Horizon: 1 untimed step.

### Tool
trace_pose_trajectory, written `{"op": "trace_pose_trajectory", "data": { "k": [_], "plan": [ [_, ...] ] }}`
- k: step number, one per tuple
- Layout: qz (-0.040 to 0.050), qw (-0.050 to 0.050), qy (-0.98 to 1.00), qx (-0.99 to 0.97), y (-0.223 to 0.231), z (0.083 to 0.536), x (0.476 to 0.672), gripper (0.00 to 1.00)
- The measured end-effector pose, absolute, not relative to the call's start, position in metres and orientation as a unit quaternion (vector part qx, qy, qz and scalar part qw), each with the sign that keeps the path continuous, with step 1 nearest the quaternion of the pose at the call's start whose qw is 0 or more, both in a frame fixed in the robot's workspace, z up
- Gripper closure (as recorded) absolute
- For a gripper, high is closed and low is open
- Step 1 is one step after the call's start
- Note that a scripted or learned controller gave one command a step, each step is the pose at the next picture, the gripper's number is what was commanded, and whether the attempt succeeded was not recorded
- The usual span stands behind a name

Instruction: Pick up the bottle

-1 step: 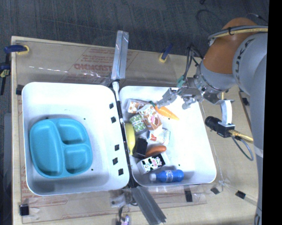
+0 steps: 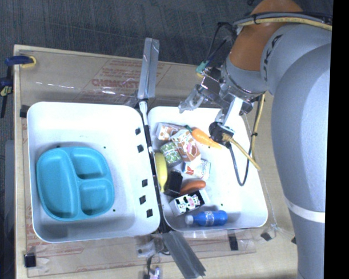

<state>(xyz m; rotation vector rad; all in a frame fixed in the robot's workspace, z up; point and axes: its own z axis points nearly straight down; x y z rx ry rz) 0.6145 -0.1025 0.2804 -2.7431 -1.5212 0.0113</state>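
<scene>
Across the right bin (image 2: 248, 187) from the pincer (image 2: 191, 101), whose opening cannot be told, lies the blue bottle (image 2: 207, 217); carry your pincer beyond the cartons (image 2: 184, 147) and close across its width.

Robot lab: arm (image 2: 304, 95) over bench (image 2: 74, 75), twin white bins (image 2: 78, 112).

Bulky grey arm (image 2: 304, 100) with an orange band (image 2: 250, 47) and thin black cables (image 2: 219, 41).
</scene>
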Motion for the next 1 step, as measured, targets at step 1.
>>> {"op": "trace_pose_trajectory", "data": {
  "k": [1],
  "plan": [
    [0.0046, 0.003, -0.559, -0.829, -0.0190, 0.2241, 0.5289, 0.00]
  ]
}}
